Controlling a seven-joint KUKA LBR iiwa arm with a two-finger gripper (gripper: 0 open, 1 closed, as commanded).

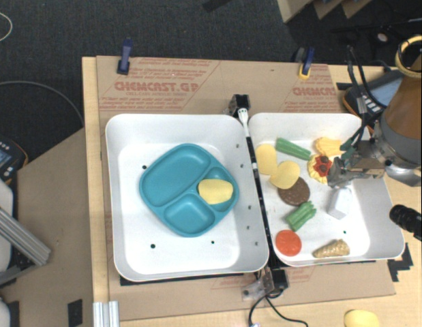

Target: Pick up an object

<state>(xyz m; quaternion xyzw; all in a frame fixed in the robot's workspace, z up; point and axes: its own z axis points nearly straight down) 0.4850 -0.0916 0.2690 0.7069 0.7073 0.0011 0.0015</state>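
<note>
Two bins: left bin [129, 203] and right bin [374, 244] sit side by side on the bench [95, 182], inner rims touching along the middle.
Camera view, left bin: a blue divided plate [171, 182] lies near its centre, with a yellow potato-shaped piece [216, 191] in the plate's right compartment; bare white floor runs all around the plate, widest toward the near and left rims.
Camera view, right bin: toy foods crowd its left half and centre.
Far row: a pale yellow piece [266, 159] by the inner rim, a green piece [293, 148] beside it, a yellow and red piece [324, 157] further right.
Middle: a yellow slice [285, 174] overlaps a brown round [294, 193].
Near row: a green pod [301, 216], a red round [288, 242], a tan wedge [332, 249] close to the near rim.
Gripper [337, 191]: over the right bin's middle, just right of the yellow and red piece; whether it is spread or closed cannot be told, and nothing is seen held.
Open room: right strip of the right bin, toward its outer rim.
</note>
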